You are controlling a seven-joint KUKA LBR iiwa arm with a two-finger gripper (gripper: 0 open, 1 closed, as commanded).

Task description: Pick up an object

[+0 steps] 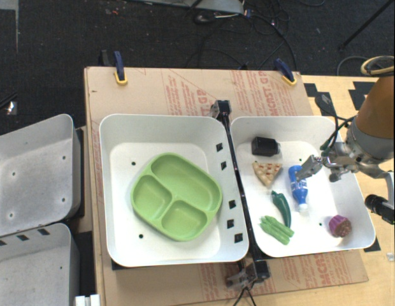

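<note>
I see a small blue tube (298,187) with a white end lying in the right bin (350,244), near its middle, pointing roughly toward the bin's front edge. My gripper (307,169) hangs right over the tube's upper end, possibly touching it, though the view is too coarse to say; I cannot tell its state. Around the tube lie a pizza-slice toy (267,172), a black block (265,146), a dark green pepper (281,207), green beans (276,229) and a purple piece (339,225).
</note>
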